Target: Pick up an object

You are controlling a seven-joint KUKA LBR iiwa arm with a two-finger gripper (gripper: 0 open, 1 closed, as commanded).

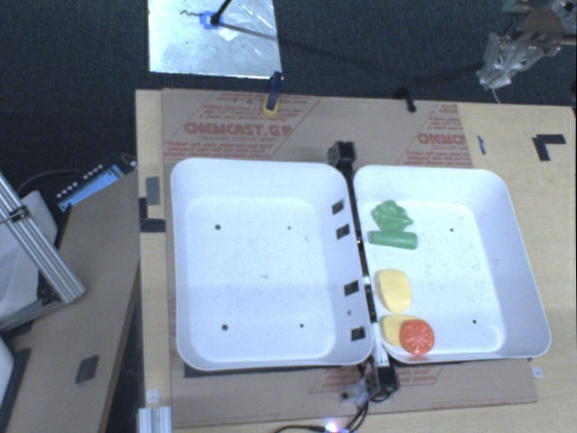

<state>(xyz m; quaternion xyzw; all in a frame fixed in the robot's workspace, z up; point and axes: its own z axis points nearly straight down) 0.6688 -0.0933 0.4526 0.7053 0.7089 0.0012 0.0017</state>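
Red round piece [416, 336]: nearest of the things in the right bin [518, 269], in its near left corner, lying partly over a pale yellow piece [393, 328] that touches the bin's near wall.
Yellow oval [393, 289]: just behind that pair, close to the bin's left wall, lying flat and apart from the red round piece.
Green cylinder [392, 238]: farther back, lying on its side across the bin, near the left wall.
Green leafy piece [391, 214]: touching the cylinder's far side, the farthest of the things in the right bin.
Left bin [257, 269]: beside the right bin, their inner walls meeting along a row of dark clips [347, 260].
Worktop [433, 133]: brown sheet with red lettering under both bins; a small yellow and blue clamp [270, 102] sits at its far edge.
Silver sheet [214, 23]: beyond the worktop on the dark floor, with a blue marker on it.
Claw [498, 69]: at the far right, above the dark floor beyond the worktop's far corner, well apart from both bins and every piece; whether its tips are apart or together I cannot tell at this angle.
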